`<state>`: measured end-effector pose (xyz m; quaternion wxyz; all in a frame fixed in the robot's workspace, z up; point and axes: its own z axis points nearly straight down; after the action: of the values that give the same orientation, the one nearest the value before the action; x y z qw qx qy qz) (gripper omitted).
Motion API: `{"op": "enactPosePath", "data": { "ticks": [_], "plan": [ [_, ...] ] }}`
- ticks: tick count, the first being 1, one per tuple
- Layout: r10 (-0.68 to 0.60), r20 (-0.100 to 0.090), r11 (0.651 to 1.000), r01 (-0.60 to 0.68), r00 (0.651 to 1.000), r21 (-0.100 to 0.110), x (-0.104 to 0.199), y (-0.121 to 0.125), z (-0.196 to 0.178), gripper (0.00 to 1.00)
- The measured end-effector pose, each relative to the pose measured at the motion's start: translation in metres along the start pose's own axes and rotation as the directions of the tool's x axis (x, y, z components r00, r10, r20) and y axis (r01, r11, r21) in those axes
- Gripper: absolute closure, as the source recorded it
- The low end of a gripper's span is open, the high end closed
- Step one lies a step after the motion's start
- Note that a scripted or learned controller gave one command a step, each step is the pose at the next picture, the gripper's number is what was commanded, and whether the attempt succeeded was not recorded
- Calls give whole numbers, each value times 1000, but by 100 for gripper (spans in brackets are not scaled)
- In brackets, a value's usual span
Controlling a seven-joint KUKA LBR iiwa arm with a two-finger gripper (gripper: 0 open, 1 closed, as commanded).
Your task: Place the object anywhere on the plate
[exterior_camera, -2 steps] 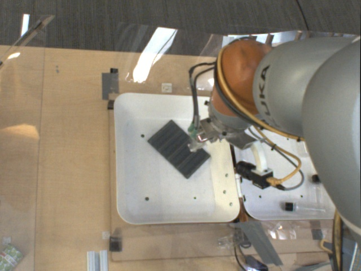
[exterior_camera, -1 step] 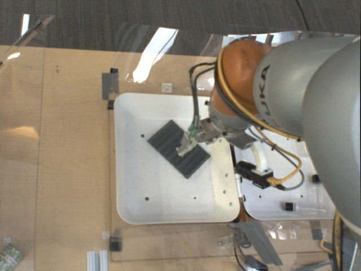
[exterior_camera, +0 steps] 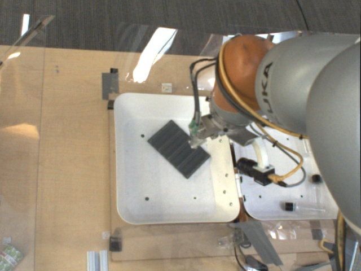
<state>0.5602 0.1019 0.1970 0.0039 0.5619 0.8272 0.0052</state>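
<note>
A dark grey ribbed plate (exterior_camera: 178, 148) lies flat and turned at an angle in the middle of the left white bin (exterior_camera: 141, 202). My gripper (exterior_camera: 197, 133) hangs over the plate's upper right edge, under the orange-banded wrist. A small green and white bit shows at the gripper's tip, touching or just above the plate's edge; I cannot tell what it is. The large grey arm covers most of the right bin (exterior_camera: 271, 210).
In the right bin, a thin clear pen-like item with a black cap (exterior_camera: 289, 206) lies near the front. Black and yellow cabling (exterior_camera: 259, 173) hangs from the arm over the wall between the bins. Black clamps (exterior_camera: 110, 84) stand at the left bin's corners.
</note>
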Motion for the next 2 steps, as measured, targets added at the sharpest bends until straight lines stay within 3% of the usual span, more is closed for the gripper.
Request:
{"op": "enactPosePath", "data": {
  "ticks": [1,2],
  "plan": [
    [529,7,848,-529,848,9,-44,17,13,100],
    [447,5,894,-447,895,9,-20,21,13,100]
  ]
}}
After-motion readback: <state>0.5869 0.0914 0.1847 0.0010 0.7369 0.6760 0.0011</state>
